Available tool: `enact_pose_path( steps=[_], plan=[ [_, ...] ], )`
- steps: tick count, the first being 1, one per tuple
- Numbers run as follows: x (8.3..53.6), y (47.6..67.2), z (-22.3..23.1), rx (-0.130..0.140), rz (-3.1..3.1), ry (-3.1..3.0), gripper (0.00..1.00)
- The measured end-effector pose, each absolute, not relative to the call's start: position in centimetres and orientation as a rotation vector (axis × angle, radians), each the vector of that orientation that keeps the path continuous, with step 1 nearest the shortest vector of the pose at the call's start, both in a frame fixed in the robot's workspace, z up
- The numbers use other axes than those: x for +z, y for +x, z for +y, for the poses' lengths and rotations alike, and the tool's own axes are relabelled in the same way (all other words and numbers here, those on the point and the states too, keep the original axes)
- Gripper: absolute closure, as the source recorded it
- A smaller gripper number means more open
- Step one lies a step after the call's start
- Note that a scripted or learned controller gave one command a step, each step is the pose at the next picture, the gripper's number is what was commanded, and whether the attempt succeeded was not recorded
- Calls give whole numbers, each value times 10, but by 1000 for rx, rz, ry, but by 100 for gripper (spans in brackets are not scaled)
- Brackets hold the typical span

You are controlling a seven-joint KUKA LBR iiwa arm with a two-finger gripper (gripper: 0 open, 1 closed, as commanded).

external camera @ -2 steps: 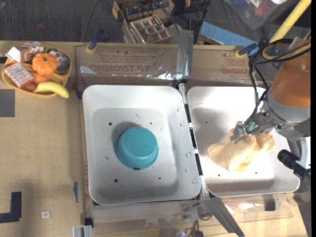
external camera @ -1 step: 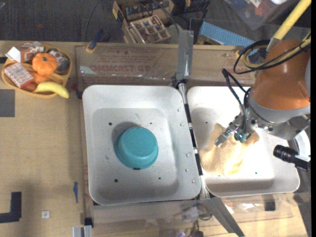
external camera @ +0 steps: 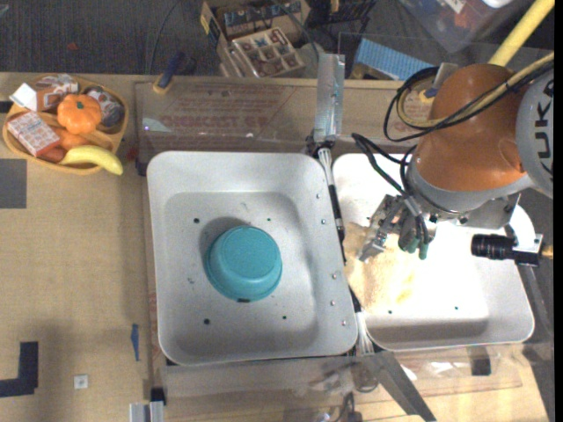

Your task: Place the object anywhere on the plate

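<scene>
Arm: glossy orange dome above a grey wrist, reaching in from the right over the right bin; black cables loop across it.
Writing: the letters "UK" in dark print on the grey arm casing at the right edge; print on the small boxes in the basket is too small to read.
Gripper: metal parts with green tips, hanging low over the left part of the right bin; whether it is open or closed, or has hold of anything, cannot be told.
Object: pale tan-yellow, flat and blurry-edged, lying on the floor of the right bin near its left wall, just below the gripper; its exact shape is unclear.
Plate: teal, round, smooth and matte, centred in the left bin, well apart from the object.
Left bin: shallow white plastic, rounded corners, a few dark specks.
Right bin: same white plastic, brightly lit.
Basket: on the wood-toned bench, top left, holding an orange pumpkin and a yellow banana.
</scene>
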State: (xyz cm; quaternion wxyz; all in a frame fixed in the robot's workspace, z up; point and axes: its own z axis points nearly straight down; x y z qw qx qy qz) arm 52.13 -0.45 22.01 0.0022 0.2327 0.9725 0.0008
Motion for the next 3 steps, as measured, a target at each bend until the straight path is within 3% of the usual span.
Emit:
enact_pose_path(
  steps=[1,3],
  plan=[
    [213,534,46,4,3134,113,100],
    [227,545,150,5,3135,-3,100]
  ],
)
